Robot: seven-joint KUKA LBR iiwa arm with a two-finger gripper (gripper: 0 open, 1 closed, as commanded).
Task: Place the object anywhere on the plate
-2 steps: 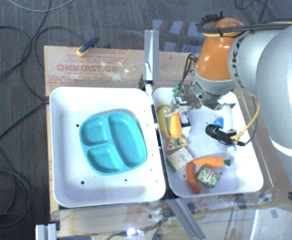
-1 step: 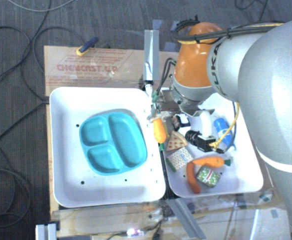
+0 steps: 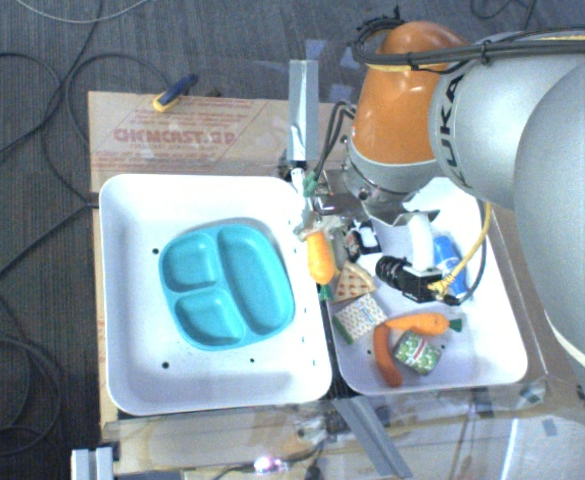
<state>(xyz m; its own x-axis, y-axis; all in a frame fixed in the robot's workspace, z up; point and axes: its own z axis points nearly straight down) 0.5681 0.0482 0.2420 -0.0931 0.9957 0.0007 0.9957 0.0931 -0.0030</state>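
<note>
Camera view, read from the plate [image 3: 230, 283] rightwards: the blue three-part plate lies in the left bin [image 3: 132, 368], bare, so nothing is placed yet. Just right of the plate, over the wall between the bins, a yellow-orange corn-like object [image 3: 320, 258] hangs under the gripper [image 3: 317, 230]. Its top end sits between the fingers, which appear closed on it, though the wrist hides how tightly. Its long axis runs roughly up and down in the picture, the lower end pointing toward the near edge of the bench. I judge this to be the carry step: the object is lifted and on its way. The next move calls for travel left until it is above the plate, then lowering and release. Farther right of the plate, the right bin [image 3: 502, 363] holds a carrot [image 3: 419, 322], a sausage [image 3: 385, 356] and small packets
</note>
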